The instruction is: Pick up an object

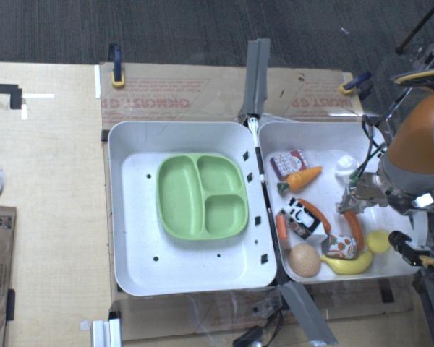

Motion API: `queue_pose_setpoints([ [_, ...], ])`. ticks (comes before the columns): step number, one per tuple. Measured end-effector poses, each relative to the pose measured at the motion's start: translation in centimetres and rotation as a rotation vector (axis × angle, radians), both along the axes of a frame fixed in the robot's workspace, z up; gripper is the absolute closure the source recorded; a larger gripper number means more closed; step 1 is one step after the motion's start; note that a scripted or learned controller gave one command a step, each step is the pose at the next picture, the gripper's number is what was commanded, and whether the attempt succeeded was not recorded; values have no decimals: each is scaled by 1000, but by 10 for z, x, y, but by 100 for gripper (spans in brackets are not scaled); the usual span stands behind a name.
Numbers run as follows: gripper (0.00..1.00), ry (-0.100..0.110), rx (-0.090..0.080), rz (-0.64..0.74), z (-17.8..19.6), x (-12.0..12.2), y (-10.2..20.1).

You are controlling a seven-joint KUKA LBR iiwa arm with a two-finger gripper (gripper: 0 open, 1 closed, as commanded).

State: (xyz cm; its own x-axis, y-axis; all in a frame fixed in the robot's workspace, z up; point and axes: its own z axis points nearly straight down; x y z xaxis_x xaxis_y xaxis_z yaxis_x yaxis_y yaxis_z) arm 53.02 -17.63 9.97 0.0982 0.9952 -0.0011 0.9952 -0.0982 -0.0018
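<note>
Near edge of right bin (333, 132): banana (347, 264), egg (304, 259), lemon (377, 241); you'd find these light, smooth, likely to roll; take banana across its middle; farther in, red sausage (355, 228) just under gripper (352, 199), slim, slippery; gripper state you cannot tell; beyond, carrot (304, 177).

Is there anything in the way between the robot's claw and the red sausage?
Nothing visible is in the way. The gripper hangs right over the top end of the red sausage in the right bin. The banana and lemon lie lower down, off to the side.
</note>
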Motion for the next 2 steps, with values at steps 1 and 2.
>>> queue_pose_setpoints([
  [1,100,0,2,225,-8,-5,14],
  [2,100,-1,0,208,117,1,60],
])
